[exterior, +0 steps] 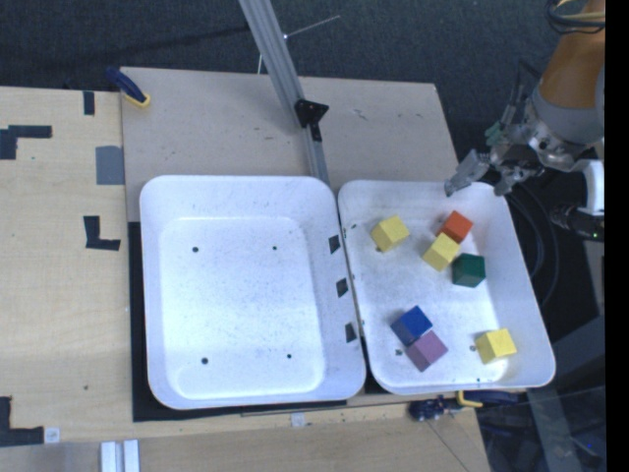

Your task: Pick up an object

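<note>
Smooth white bin (531,362), small matte cubes, metal hand (481,177) above rim

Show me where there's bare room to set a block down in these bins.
The left bin offers bare floor wall to wall. In the right bin, free patches lie between the yellow cube and blue cube, and along the near-left wall. It's crowded around the orange cube and green cube.

gripper (480,176) upper right, over right bin (369,264) far corner | orange cube (456,226) touching yellow cube (441,252) | green cube (469,269) beside them | left bin (157,264) centre
</note>
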`<state>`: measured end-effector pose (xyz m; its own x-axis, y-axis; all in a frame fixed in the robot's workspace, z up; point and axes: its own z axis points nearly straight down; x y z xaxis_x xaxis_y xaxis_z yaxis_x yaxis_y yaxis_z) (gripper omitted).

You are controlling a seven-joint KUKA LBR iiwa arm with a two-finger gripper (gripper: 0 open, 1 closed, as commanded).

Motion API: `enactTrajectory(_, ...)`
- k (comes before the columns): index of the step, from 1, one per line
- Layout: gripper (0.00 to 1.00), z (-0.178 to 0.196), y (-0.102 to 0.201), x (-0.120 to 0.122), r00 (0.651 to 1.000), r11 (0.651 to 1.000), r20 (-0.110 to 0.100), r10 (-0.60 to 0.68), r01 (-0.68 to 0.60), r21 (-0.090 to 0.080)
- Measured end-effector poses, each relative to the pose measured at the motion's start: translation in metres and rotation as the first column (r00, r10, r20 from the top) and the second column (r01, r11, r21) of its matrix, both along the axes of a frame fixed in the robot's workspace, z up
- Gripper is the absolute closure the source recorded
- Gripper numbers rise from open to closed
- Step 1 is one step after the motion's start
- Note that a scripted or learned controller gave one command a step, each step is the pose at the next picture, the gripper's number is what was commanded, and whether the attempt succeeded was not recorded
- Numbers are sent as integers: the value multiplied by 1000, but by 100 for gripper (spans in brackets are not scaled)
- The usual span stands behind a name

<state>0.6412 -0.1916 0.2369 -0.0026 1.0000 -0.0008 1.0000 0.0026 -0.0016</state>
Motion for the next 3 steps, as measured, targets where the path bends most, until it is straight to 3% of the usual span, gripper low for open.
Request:
enactTrajectory(1,0,0,0,0,1000,1000,0,0,0,-1)
enactTrajectory(3,0,-108,-2,-6,1000,1000,-4,0,0,0)
